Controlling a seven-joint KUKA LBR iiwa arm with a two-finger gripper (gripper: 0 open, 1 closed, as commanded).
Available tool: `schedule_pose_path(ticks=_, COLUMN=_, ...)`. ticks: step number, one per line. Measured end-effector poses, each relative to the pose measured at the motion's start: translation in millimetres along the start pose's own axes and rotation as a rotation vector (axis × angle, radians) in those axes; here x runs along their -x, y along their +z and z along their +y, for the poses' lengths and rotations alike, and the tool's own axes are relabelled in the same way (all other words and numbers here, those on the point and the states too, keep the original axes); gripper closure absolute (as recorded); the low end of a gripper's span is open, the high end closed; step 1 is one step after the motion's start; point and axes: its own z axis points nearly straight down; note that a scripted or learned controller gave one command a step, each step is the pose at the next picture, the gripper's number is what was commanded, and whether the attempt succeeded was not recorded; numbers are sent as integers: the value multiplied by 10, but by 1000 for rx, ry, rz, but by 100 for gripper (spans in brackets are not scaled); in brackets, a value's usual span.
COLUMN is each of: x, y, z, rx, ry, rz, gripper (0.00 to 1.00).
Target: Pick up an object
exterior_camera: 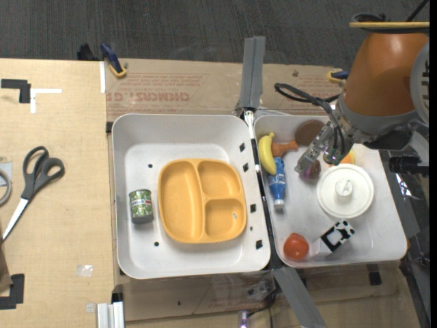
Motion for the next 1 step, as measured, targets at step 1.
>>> schedule_pose_path(ticks=1, x=-177, y=1319, z=-675, rx=2, ry=-243, rz=-2, gripper=100)
